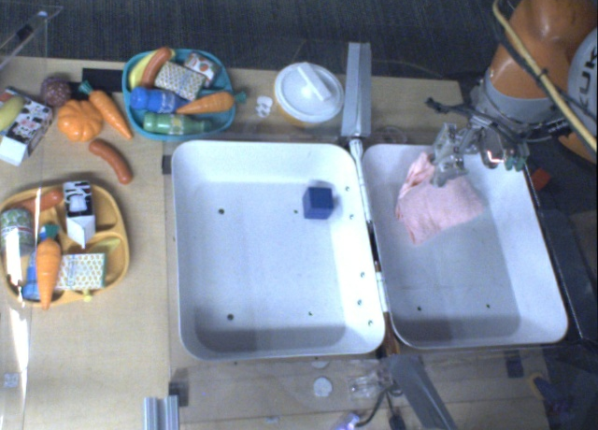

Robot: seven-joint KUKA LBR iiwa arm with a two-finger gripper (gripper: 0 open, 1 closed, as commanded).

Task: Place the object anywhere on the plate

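A small blue cube (319,201) rests on the floor of the left bin (215,325), toward its upper right. A pink flat object (437,206), which may be the plate, lies tilted in the upper part of the right bin (523,325). Its upper left corner rises toward my gripper (447,159). The gripper hangs over that top edge, touching or just above it; I cannot tell which. The blue cube is in the other bin, well to the gripper's left.
A metal divider post (354,92) stands between the bins at the back. Behind the left bin sit a white lidded bowl (309,92) and a blue bowl of toy food (177,93). A yellow tray of toy food (65,243) and loose toy vegetables lie at the far left.
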